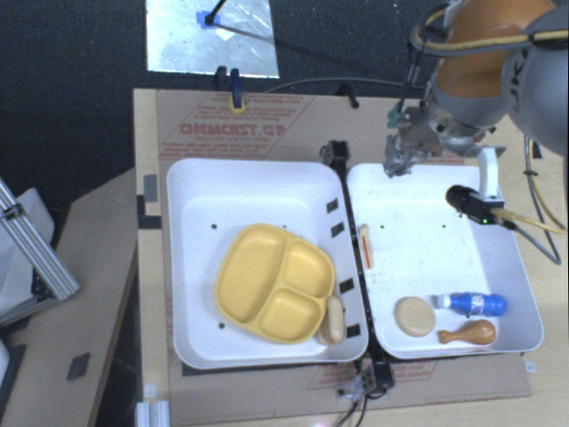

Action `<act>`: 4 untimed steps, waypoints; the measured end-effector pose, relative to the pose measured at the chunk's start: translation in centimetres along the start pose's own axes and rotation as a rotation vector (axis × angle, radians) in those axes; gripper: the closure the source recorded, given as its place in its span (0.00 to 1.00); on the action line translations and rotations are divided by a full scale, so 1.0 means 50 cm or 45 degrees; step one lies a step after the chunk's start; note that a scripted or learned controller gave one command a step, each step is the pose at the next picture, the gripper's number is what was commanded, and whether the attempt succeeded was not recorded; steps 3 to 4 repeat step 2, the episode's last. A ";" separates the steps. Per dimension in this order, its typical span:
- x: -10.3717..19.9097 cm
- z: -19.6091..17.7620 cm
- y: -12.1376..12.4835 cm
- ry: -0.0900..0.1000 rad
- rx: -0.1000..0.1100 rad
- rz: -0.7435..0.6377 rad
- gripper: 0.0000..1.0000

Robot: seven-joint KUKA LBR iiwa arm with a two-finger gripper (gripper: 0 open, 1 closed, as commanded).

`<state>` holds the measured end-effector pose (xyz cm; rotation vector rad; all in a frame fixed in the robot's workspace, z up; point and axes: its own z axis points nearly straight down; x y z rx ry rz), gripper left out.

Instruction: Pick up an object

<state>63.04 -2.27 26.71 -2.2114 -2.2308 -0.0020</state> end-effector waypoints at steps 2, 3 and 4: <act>0.191 0.046 -0.090 0.001 0.002 -0.001 1.00; 0.191 0.046 -0.090 0.001 0.002 -0.001 1.00; 0.191 0.046 -0.090 0.001 0.002 -0.001 1.00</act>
